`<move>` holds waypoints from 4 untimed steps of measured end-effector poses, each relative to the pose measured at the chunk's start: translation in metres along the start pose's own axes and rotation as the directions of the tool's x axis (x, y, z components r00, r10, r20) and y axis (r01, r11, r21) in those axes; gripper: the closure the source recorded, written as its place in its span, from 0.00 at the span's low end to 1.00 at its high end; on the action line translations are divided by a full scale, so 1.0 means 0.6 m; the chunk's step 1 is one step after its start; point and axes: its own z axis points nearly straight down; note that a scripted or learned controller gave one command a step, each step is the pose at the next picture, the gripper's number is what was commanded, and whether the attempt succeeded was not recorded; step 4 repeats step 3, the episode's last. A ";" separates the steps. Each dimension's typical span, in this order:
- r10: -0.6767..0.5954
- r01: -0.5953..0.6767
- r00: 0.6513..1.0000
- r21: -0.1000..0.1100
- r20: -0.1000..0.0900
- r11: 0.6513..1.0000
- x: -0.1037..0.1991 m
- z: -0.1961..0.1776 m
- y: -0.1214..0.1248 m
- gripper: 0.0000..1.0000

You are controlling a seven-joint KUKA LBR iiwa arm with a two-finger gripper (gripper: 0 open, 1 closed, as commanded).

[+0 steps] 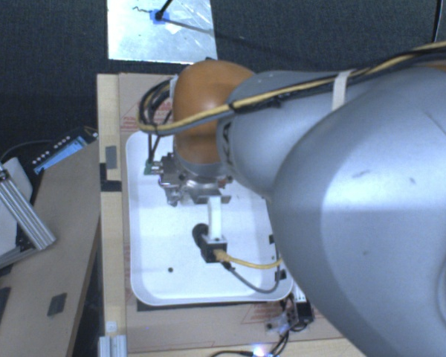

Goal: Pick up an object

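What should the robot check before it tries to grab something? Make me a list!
1. Gripper over a bin: ok. The gripper hangs above the middle of the white bin.
2. Gripper away from the bin's rim: ok. It is well inside the edges.
3. Something to grab under the gripper: cannot tell. The gripper hides that spot.
4. Something to grab elsewhere in this bin: cannot tell. There is a tiny dark speck, too small to make out.
5. Second bin: cannot tell. The big grey arm covers that side.
6. Gripper already carrying something: cannot tell.
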 end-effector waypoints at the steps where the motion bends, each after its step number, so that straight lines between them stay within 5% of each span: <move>1: 0.008 -0.008 1.000 -0.018 -0.002 1.000 -0.117 -0.137 -0.026 1.00; 2: -0.006 0.006 1.000 -0.012 -0.003 1.000 0.006 -0.070 0.009 1.00; 3: 0.001 -0.001 1.000 -0.016 -0.002 1.000 -0.007 -0.080 0.089 1.00; 4: 0.001 -0.001 1.000 -0.016 -0.002 1.000 -0.007 -0.080 0.089 1.00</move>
